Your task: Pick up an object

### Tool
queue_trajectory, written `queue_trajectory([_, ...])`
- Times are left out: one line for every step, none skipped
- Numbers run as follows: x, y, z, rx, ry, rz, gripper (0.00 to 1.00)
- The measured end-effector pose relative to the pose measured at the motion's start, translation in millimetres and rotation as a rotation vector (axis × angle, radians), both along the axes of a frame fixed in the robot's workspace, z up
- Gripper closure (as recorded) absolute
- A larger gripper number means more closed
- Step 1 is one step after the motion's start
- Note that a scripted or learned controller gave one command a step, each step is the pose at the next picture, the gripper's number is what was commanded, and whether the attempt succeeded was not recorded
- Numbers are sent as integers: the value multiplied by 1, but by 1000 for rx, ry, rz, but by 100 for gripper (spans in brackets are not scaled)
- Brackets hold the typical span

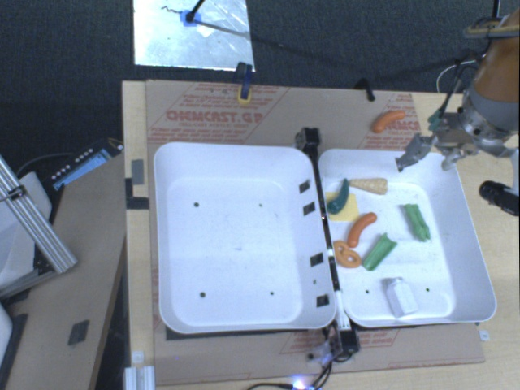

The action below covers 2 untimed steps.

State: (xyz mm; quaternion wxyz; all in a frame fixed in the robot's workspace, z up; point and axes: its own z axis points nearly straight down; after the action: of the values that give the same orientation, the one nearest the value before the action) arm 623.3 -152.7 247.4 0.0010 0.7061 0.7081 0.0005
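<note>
Camera view: gripper (431,154) hangs over the far rim of the right bin (463,210), 2 fingers spread wide, nothing between them. Arm (494,88) enters from the right edge of the view, orange band visible above the wrist.

Landmark: right bin. All candidate objects lie inside it except 1.
- cone-shaped tan piece (370,186), near the far wall, closest thing to the gripper.
- dark green curved piece (340,197) lying partly on a yellow piece (346,210), toward the bin's left wall.
- orange sausage-shaped piece (362,227), mid-bin, tilted.
- orange ring piece (348,256), just nearer the camera than the sausage, close to it; cannot tell if touching.
- 2 green pieces: 1 (379,251) mid-bin, 1 (417,222) toward the right wall, apart from its neighbours.
- white-grey block (399,296), near wall, alone.
- second orange piece (388,121) outside the bin, on the board beyond its far rim.

Left bin (236,234) beside it, sharing the middle divider.

Judgement on the step: approach phase, no grasp yet. Best pick is probably an isolated item, the right-hand green piece or the white-grey block. Align fingers across the short axis, descend straight, close only when both fingers straddle it. Avoid the green-on-yellow stack.
</note>
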Motion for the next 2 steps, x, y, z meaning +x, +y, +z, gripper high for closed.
queue_trajectory([-17,59,-155,4,9,5,0])
queue_trajectory([-15,55,-137,0,-1,2,100])
